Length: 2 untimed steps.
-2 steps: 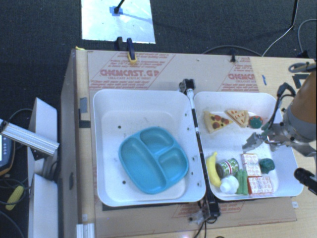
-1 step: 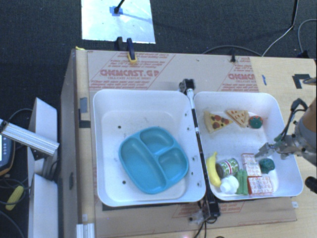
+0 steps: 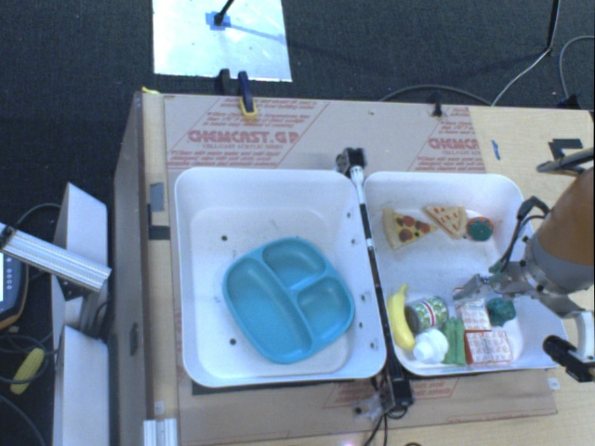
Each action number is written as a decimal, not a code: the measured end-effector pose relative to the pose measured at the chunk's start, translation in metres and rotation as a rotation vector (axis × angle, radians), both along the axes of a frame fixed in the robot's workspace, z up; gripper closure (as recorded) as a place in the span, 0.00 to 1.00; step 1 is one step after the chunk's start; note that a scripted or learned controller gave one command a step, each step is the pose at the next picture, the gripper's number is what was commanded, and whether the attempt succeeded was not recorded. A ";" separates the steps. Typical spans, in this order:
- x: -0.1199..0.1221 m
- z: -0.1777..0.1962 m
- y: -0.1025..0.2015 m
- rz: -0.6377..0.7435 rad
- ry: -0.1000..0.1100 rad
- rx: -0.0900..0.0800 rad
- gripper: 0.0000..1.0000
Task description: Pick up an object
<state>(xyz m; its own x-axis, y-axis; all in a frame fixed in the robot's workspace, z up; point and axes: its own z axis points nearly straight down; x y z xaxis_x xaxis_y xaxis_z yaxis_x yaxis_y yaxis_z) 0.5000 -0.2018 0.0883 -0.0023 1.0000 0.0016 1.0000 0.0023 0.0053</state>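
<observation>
My gripper (image 3: pixel 485 291) reaches in from the right and hangs low over the near right part of the right bin (image 3: pixel 509 191). Just below it lie a dark teal round object (image 3: pixel 502 310) and a red-and-white box (image 3: pixel 487 345). To its left are a small can with a green and red label (image 3: pixel 427 313), a yellow banana (image 3: pixel 400 316), a white bottle (image 3: pixel 429 346) and a green item (image 3: pixel 454 342). Two pizza slices (image 3: pixel 407 227) (image 3: pixel 448 218) and a green-red toy (image 3: pixel 479 228) lie at the bin's far side. I see nothing held.
The left bin (image 3: pixel 200 249) holds a blue divided plate (image 3: pixel 288 297). A metal divider (image 3: pixel 364 240) runs between the bins. Cardboard covers the bench behind them. Cables trail at the far right.
</observation>
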 end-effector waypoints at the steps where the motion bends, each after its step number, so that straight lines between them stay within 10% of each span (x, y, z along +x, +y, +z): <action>1: 0.003 0.012 0.000 0.002 -0.011 -0.003 1.00; 2: 0.055 0.134 -0.005 0.002 -0.001 -0.004 1.00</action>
<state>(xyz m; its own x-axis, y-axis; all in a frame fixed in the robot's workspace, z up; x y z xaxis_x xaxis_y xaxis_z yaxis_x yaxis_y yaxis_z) 0.5548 -0.2066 0.2224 -0.0039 1.0000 -0.0026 1.0000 0.0039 0.0060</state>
